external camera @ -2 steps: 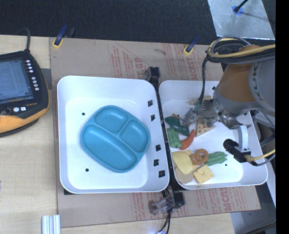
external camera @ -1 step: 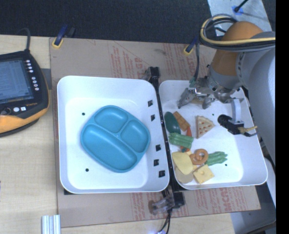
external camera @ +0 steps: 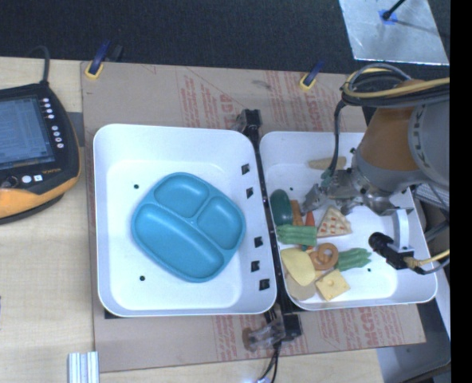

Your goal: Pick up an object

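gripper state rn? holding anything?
Gripper: low in the right bin, over the toy food pile beside the pizza slice. Open or closed cannot be told, and nothing is visibly held.

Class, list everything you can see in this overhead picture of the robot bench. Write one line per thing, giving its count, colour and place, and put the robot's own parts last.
Bins: 2, white, side by side on the bench.
Divided plate: 1, blue, in the left bin.
Toy foods: a small heap, several pieces, in the right bin: a pizza slice, a pretzel, yellow pieces, green pieces, a dark green piece; exact count unclear.
Teach pendant: 1, black and orange, on the bench at far left.
Clamps: 2, blue and yellow, at the board's top edge.
Arm: 1, grey with an orange band, entering from the right.
Gripper: 1, dark, over the right bin's food heap.
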Available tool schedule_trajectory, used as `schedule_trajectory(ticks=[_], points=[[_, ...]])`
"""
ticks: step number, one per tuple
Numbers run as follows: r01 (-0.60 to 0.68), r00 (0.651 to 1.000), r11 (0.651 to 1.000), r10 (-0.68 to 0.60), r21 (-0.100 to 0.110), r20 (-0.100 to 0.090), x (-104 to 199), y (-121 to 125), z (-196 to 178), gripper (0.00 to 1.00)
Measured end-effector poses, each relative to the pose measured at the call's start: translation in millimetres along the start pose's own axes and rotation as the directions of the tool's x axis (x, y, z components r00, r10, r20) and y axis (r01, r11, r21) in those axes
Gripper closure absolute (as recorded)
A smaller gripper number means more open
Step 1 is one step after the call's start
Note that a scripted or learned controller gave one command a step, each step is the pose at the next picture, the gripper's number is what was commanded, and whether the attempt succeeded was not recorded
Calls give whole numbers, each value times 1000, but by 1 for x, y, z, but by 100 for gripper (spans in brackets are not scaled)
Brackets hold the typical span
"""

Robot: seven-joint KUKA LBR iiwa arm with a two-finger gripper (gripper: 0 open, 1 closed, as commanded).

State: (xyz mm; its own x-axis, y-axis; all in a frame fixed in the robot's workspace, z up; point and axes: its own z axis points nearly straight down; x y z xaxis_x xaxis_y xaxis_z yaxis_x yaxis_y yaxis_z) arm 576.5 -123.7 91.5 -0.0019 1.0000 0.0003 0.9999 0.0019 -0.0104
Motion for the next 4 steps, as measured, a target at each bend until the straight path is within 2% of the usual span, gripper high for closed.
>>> schedule_trajectory(ticks=[1, 2, 3, 4], points=[[5, 1000, 1000, -5, -14, 2, -16, 66, -2, 0], [-1, 1000, 1000, 1, -4, 0, -17, -44, -57, 0], [1, 1000, 1000, -1, -5, 0, 16, -92, 2, 0], [3, 1000, 1000, -3, -7, 1, 14, -91, -10, 100]])
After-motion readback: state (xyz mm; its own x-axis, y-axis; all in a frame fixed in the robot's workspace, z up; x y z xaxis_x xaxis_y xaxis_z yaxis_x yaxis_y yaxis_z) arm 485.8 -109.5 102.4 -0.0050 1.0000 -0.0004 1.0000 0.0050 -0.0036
